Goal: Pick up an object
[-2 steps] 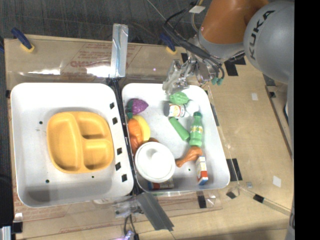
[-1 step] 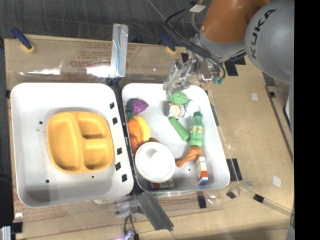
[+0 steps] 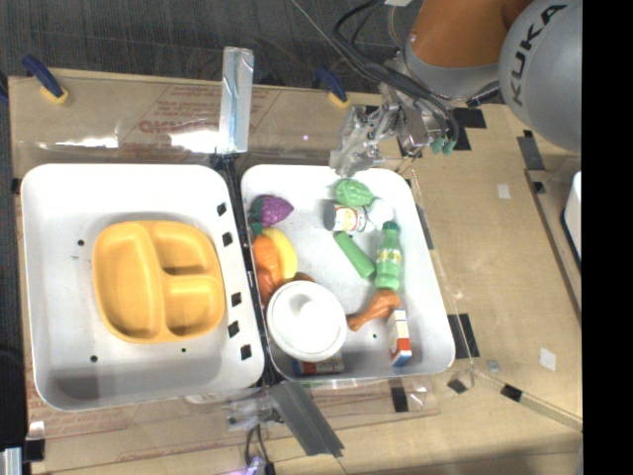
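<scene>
While a yellow divided tray is seen in the left bin, toys are crowded in the right bin: purple grapes, white bowl, green bottle. Gripper is poised over the far rim; whether it is parted or closed cannot be told.

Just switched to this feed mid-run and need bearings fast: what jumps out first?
The yellow divided tray stands out, lying alone in the left bin. The right bin is crowded with toy food, with a white bowl at its near edge and a green bottle further right. The pincer hovers over that bin's far rim, just above a green vegetable.
</scene>
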### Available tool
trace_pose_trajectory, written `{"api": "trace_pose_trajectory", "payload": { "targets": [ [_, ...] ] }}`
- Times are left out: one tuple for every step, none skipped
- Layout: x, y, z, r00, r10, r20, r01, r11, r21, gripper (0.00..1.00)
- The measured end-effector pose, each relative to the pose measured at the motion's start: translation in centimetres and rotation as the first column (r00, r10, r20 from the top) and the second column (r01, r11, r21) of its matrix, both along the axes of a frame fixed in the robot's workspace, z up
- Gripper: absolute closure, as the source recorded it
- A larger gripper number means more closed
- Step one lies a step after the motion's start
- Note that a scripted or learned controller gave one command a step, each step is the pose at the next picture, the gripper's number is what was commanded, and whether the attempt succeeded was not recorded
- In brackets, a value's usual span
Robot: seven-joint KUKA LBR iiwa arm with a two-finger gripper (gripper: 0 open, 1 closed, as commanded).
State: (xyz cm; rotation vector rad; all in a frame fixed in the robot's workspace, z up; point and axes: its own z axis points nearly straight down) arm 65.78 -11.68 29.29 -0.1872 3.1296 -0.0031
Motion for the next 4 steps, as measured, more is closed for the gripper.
{"api": "trace_pose_trajectory", "payload": {
  "targets": [
    [0.1,0.0,1.1,1.000,0.003,0.003,-0.003,1.000,-0.001,1.00],
    [0.2,0.1,2.2,1.000,0.005,0.008,-0.005,1.000,-0.002,1.00],
    [-11.0,-3.4,0.6,1.000,-0.010,-0.003,0.010,1.000,-0.001,1.00],
    [-16.3,0.9,-6.6,1.000,-0.003,-0.010,0.003,1.000,0.004,1.00]
  ]
}}
